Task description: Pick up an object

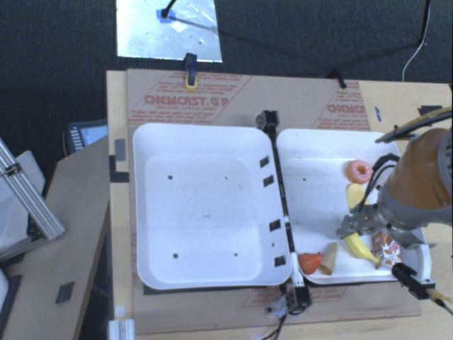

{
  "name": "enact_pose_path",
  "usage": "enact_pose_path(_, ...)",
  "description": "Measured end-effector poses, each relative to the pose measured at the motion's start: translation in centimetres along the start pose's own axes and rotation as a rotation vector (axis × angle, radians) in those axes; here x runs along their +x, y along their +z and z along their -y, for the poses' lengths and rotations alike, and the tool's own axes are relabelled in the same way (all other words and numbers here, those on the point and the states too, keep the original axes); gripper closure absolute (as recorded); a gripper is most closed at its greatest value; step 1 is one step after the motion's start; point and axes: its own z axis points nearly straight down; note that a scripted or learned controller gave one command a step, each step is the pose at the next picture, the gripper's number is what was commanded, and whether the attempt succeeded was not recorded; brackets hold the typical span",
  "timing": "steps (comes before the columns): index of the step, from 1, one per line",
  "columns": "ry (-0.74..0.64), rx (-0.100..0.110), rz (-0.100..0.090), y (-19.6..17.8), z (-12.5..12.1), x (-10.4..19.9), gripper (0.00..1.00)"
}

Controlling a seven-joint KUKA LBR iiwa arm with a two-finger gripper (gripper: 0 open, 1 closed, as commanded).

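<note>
Gripper (352, 225) low in right bin (311, 147), finger state cannot tell; banana (362, 248) just near of it, crowded by packet (387, 248) and cone (329, 258), so a close risks glancing off or nudging neighbours.

Dark carpet floor (297, 20) surrounds the bench, with a shiny metal sheet (168, 20) lying beyond it
</note>
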Motion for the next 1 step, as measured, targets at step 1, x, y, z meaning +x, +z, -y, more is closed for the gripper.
enact_pose_path(1,-0.01,-0.008,-0.003,-9.98,-0.25,7.32,1.0)
